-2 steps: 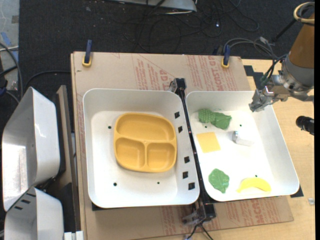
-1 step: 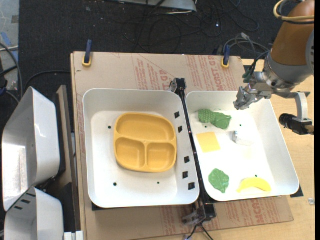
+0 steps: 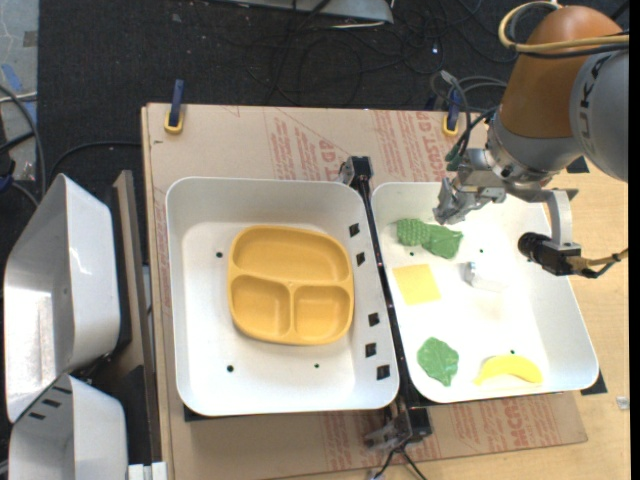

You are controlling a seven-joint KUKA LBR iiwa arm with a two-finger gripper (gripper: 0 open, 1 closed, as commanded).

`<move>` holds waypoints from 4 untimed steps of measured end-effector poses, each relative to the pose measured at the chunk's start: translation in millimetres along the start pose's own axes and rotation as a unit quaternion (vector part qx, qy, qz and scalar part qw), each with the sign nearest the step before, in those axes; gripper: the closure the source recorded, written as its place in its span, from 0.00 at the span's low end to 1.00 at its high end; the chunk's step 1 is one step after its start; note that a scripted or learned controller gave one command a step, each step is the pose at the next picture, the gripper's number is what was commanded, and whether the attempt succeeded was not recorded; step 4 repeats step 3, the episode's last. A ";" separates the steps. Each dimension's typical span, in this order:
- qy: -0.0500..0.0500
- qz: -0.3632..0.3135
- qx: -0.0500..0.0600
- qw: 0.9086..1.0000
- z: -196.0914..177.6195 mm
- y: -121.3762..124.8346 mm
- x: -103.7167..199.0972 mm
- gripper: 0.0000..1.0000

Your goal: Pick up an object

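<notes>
Banana and green blob sat at right bin's 6 o'clock, yellow square above. Gripper hovered at 11, touching green leafy piece; grip state unclear.

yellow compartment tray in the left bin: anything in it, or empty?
Empty. The yellow three-compartment plastic tray lies flat in the left white bin, and all three compartments show bare yellow floor.

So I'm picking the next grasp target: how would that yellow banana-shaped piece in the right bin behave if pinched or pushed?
The yellow banana piece looks like moulded plastic, so probably stiff and light. Its curved, glossy surface could slip from a pinch across the middle. It lies flat near the right bin front wall, so a push would likely slide or spin it, not roll it.
</notes>
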State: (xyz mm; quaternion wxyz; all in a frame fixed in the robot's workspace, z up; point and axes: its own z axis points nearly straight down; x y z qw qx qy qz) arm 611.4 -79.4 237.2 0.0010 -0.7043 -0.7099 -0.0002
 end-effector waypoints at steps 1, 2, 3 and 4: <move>0.000 -0.001 0.000 1.000 -7.6 -8.0 58.1 1.00; 0.000 0.000 -0.001 1.000 -12.8 -12.2 116.5 1.00; 0.000 -0.001 0.001 1.000 3.4 -11.4 175.7 1.00; 0.000 -0.001 0.001 1.000 3.4 -11.4 175.7 1.00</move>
